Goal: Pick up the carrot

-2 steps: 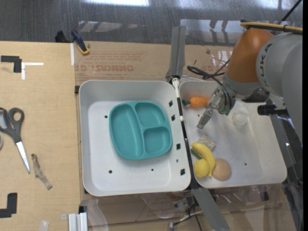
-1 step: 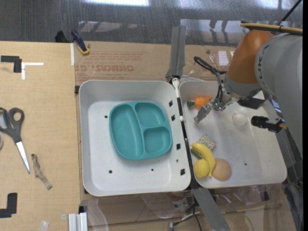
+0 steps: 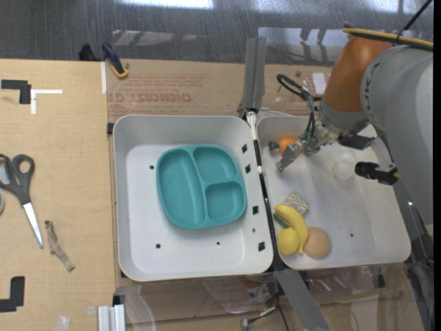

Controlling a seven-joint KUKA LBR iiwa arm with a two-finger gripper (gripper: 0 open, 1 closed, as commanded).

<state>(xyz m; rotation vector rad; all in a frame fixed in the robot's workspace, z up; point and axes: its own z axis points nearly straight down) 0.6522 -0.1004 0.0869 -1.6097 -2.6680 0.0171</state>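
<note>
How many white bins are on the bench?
2. The left bin holds a teal divided plate; the right bin holds the carrot, a banana and other items.

And here we are in a robotics lab or test workshop, no question. A big grey industrial arm (image 3: 406,102) with an orange band leans over a plywood bench (image 3: 55,157). Two shallow white bins (image 3: 127,205) sit side by side on it, clipped together along a metal strip. Flattened cardboard (image 3: 172,88) lies under them. Black tape marks (image 3: 17,89) are stuck to the bench top, scissors (image 3: 21,185) lie at the left edge, and a clamp (image 3: 114,59) grips the back. Grey carpet (image 3: 172,9) runs behind. The bins hold toy food and a teal divided plate (image 3: 201,186).
</note>
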